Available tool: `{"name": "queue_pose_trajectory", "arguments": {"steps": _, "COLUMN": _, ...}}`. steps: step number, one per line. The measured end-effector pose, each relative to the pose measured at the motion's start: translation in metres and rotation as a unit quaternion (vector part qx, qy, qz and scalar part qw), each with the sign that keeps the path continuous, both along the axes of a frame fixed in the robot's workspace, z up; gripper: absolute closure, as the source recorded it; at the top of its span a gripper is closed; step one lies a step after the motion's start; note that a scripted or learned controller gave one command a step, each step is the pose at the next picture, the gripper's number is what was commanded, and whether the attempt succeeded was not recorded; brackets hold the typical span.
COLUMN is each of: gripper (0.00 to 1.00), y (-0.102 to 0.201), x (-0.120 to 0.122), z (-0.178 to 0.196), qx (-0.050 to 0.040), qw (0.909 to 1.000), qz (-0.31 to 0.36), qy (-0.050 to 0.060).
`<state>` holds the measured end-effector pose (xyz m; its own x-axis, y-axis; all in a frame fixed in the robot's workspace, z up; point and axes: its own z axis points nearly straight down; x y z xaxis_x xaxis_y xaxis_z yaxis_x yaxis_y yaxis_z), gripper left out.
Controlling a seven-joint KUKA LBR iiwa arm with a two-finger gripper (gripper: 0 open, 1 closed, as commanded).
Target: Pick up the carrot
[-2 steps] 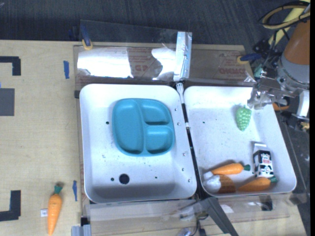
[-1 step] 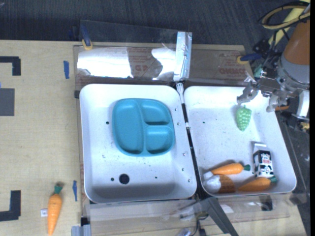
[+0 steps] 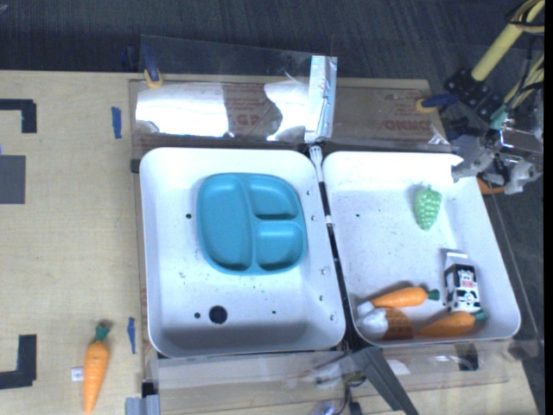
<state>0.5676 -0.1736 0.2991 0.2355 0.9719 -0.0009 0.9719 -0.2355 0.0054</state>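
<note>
Two orange carrots lie in the right bin near its front wall: one carrot on the left, and a second carrot closer to the front right corner. A third carrot with a green top lies outside the bins on the wooden bench at the front left. My gripper hangs over the right bin's far right rim, well away from the carrots and with nothing seen in it.
A blue divided plate lies in the left bin. The right bin also holds a green grape bunch, a small milk carton, and a brown item beside a white one. Cables and yellow hoses crowd the top right.
</note>
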Motion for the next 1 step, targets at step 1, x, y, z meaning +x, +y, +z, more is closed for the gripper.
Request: {"name": "queue_pose_trajectory", "arguments": {"steps": 1, "gripper": 0.0, "y": 0.0484, "x": -0.0742, "z": -0.0789, "qx": 0.0013, "qw": 0.9999, "qz": -0.009, "qy": 0.005}}
